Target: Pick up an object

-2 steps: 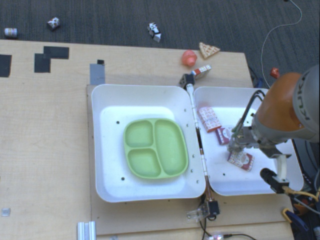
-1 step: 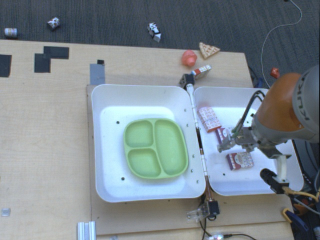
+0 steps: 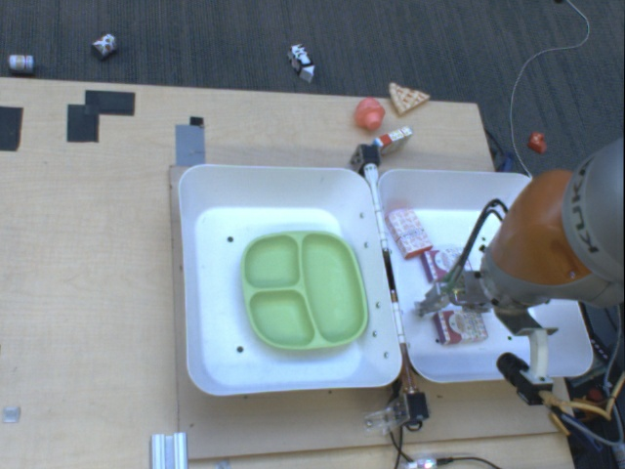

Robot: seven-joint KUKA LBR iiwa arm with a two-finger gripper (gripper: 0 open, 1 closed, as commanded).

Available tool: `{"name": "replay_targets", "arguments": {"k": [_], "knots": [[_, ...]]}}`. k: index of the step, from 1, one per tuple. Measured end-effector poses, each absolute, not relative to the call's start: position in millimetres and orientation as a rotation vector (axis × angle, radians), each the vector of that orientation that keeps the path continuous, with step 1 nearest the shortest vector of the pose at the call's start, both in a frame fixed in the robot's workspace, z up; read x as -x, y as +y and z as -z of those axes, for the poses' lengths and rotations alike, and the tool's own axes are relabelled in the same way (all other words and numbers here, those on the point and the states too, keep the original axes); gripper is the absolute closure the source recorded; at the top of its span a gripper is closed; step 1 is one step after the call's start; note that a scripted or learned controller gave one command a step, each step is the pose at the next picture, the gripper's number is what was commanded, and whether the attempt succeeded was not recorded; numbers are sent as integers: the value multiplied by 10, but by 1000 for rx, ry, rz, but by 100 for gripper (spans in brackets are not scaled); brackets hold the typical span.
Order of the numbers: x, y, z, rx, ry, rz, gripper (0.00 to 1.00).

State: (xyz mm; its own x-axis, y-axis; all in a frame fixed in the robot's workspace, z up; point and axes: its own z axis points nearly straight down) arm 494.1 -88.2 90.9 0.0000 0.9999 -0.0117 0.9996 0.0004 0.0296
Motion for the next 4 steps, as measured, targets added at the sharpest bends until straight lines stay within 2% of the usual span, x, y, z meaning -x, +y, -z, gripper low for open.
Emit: {"name": "replay_targets", "arguments": {"k": [1, 2, 3, 4], "knots": [[-4959, -889, -1020, -2197, 2198, -23, 100], [-4957, -889, -1019, -2197, 2198, -23, 0], [-4896, -867, -873, -2214, 2214, -9, 0], [-4919, -859, -986, -2209, 2213, -16, 100]]}}
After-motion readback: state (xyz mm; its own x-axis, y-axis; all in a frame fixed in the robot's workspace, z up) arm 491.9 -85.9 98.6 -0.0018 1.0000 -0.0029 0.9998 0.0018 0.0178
